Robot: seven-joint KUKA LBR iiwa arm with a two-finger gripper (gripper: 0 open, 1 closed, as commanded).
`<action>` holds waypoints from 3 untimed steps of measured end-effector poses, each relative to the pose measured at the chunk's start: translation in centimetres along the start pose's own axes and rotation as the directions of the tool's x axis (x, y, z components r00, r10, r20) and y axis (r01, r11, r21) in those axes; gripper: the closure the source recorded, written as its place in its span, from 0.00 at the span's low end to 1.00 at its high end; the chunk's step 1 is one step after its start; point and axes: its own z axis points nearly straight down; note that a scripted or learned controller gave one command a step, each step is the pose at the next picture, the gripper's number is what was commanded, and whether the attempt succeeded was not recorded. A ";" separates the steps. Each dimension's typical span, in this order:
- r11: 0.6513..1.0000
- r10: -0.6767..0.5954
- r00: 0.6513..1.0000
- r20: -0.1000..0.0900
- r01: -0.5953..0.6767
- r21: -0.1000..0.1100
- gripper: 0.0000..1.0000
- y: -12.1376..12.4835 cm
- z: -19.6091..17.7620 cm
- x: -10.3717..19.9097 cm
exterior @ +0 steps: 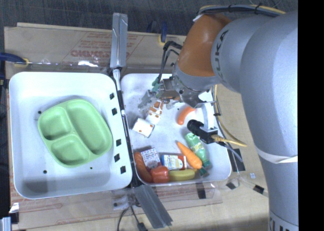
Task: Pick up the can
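Hovering low in the right bin, my hand sits just above the can, which lies tipped among toy food; I cannot tell its grip state, and the can may roll away from a clumsy pinch

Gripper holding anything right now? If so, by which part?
Cannot tell. The gripper is low in the right bin, at the upper end of the tilted can; the arm hides whether anything sits between its fingers.
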 end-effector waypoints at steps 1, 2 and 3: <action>1.000 -0.018 1.000 0.000 0.018 -0.003 0.00 -3.1 8.8 -3.0; 0.927 0.375 0.927 0.004 -0.375 0.009 0.00 2.2 8.0 -4.3; 0.871 0.486 0.874 0.016 -0.486 0.068 0.00 5.6 6.7 -5.3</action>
